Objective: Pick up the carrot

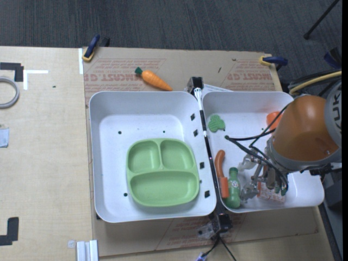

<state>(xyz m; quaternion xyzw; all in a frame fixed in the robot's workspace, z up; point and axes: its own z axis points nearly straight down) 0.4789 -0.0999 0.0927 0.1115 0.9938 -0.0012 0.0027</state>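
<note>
I see the carrot (154, 79) lying outside both bins on the cardboard (179, 64) behind the left bin (103, 145), while my gripper (260, 185) hangs low in the right bin (304, 200) — fingers hidden, I cannot tell their state — so it may grab the bottle (233, 188) instead.

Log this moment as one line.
task: pick up carrot | carrot: on cardboard behind left bin | gripper: low in right bin, near green bottle | grasp: none seen
</note>
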